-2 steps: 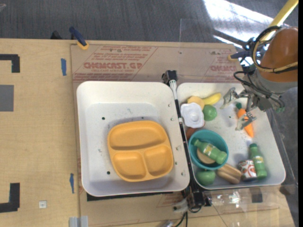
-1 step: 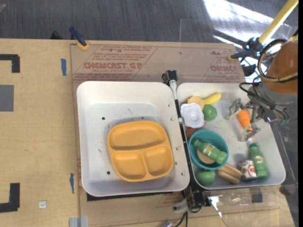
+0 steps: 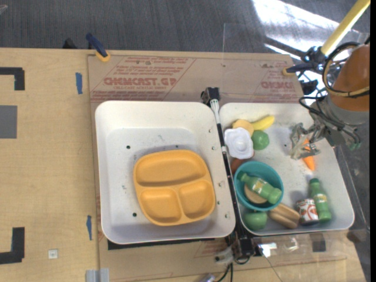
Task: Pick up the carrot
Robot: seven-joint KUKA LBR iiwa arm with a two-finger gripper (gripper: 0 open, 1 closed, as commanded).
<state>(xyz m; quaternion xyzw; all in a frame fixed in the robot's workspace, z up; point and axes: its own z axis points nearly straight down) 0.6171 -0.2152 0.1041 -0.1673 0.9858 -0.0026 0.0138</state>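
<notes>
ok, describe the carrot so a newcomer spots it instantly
Look in the right-hand white bin, along its far right side below the gripper. The carrot is a small orange wedge lying alone on the bin floor, above the green bottle.

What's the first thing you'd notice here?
Probably the big orange tray, sitting by itself in the left bin. Next, the right bin, crowded with toy food: a teal bowl with a green bottle in it, and a banana near the back. The tool is down beside the carrot at the right.
</notes>
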